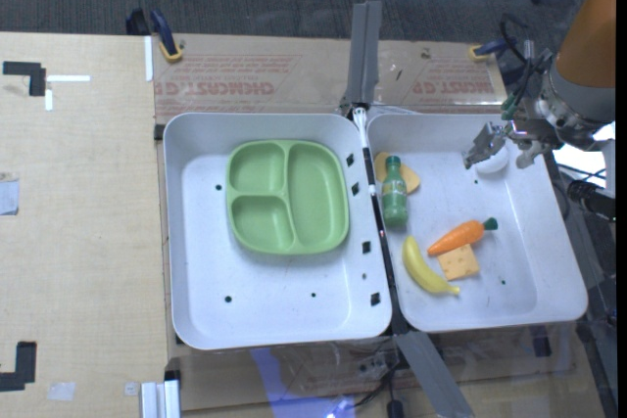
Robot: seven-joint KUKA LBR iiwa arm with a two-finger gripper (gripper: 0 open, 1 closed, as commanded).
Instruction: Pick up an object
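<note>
**Arm Waiting Over the Toy Food Bin**

In the camera view, the grey arm with the orange band is reaching in from the right. Its two-finger gripper [493,148] is hanging over the far right corner of the right white bin [549,303]. I cannot tell what the gripper is doing, and I am not seeing any toy in it.

The toys are lying closer to the near and left edges of that bin than the gripper is. The orange plastic carrot [458,236] is sitting nearest to it, near the middle of the bin, and its long side is running slanted, with the green top pointing to the far right. I think it is the easiest one to grab.

I am counting one carrot, one yellow banana [425,267], one small green bottle [394,193], one square yellow cracker [458,263] and one flat tan piece [409,178] under the bottle. One green plate with three parts [288,198] is resting in the left white bin [196,299].
</note>
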